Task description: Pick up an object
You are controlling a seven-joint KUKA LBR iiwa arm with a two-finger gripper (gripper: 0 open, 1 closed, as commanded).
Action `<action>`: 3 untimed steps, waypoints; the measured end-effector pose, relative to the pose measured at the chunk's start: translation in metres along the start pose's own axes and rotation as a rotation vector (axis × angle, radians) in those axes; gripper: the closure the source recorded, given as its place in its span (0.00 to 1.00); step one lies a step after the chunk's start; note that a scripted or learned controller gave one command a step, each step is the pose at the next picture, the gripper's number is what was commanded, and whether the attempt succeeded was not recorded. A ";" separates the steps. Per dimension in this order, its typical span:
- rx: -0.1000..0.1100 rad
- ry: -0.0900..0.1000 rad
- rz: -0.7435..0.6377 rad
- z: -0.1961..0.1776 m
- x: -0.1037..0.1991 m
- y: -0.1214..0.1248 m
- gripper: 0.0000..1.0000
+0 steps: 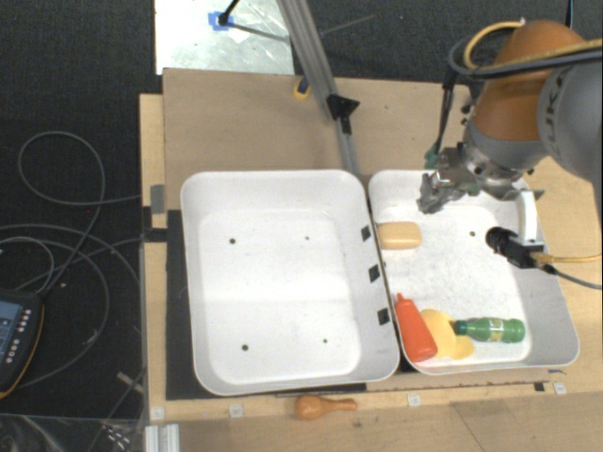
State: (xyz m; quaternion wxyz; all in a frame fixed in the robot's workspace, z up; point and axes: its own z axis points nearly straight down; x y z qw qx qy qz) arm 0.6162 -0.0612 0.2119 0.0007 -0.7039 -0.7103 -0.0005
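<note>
tool over right bin top, grip state unclear, tan block long axis left-right just below it, green bottle lying sideways, cap pointing right, orange bottle upright-ish

Dark carpet floor around bench. Tan wooden bench top under the two white bins. Black cables loop over floor at left. Dark handheld pendant with screen lies at lower left edge. Pale reflective panel on floor beyond bench, blue tape mark on it. Grey metal pole slants down to bench, black clamp at foot. Light even, soft shadows.
</note>
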 end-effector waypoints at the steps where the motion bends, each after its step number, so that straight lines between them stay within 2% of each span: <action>1: -0.001 0.002 -0.003 -0.006 0.061 -0.008 1.00; 3: 0.001 0.000 -0.002 0.002 0.160 -0.044 1.00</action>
